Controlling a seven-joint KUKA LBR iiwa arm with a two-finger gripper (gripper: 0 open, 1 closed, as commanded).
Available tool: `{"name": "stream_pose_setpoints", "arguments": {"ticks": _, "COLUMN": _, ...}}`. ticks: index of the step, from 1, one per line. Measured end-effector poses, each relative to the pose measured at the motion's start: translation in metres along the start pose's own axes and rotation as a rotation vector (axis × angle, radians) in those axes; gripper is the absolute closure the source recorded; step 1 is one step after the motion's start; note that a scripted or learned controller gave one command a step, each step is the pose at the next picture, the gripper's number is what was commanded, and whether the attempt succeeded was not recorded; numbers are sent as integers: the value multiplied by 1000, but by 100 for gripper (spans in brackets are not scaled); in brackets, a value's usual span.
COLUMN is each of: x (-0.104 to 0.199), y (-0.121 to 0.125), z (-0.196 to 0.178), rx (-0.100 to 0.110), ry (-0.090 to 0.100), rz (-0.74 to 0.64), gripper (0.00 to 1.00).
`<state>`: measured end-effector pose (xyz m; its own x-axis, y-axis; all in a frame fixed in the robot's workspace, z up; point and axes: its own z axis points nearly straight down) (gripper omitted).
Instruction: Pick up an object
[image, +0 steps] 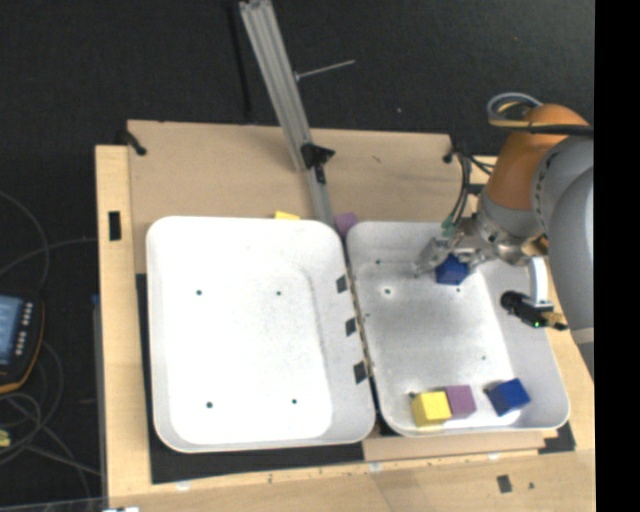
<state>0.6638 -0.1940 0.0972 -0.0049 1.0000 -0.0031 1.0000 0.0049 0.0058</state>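
Left bin (240, 335): white, shallow, sits on the bench (120, 300). A yellow piece (287, 215) shows just behind its back rim, outside the bin. A grey metal pole (285, 100) slants down from the top of the view to the gap between the bins; a purple piece (346, 222) lies at its foot, also outside the bins.

Right bin (440, 340): three blocks lie along the near wall, probably settled there because the floor slopes toward the rim. In order: yellow block (432, 407), touching or just beside a purple block (460, 400), then a blue block (508, 396) a little apart toward the near right corner.

Gripper (452, 262): over the far part of the right bin, tilted. A small blue cube (452, 272) sits at its fingertips and appears pinched between them; judged clenched on the cube. Whether the cube is lifted clear of the bin floor cannot be told from this slant.

Arm (525, 180): enters from the right, orange band above the wrist, cables running along it.

Assessment: grasp appears made; lift remains to be confirmed.
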Motion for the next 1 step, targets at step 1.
{"name": "stream_pose_setpoints", "arguments": {"ticks": 1, "x": -2, "y": -1, "z": -13, "rx": 2, "ry": -3, "rz": -3, "gripper": 100}}
